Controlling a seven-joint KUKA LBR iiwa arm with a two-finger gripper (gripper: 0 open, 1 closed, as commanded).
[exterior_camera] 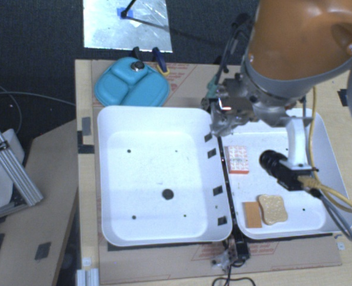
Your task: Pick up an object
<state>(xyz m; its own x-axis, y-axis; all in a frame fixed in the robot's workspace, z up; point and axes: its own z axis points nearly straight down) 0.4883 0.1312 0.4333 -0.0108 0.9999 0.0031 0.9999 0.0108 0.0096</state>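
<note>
Camera view looks down on the bench (86, 159) with its two white bins side by side. The arm (301, 34), grey with a broad orange band, reaches in from the right and hangs over the back of the right bin (325, 159). The gripper (221, 124) sits low at that bin's back left corner, close to the wall it shares with the left bin (110, 159). Nothing can be seen in its grasp, and its metal body hides the tip, so it cannot be told whether it is open or closed.

Three things lie in the right bin. A small packet (238, 159) with a red and white pattern lies flat just in front of the gripper, near the shared wall. Nearer the front edge lie a brown block (252, 214) and a slice of bread (272, 208), the two touching or nearly so, the bread to the right.

The left bin holds a small dark disc (167, 194) near its middle. Behind that bin, on the bench, rests a blue container (132, 85), and beyond it a shiny sheet (127, 14) on the dark floor.
</note>
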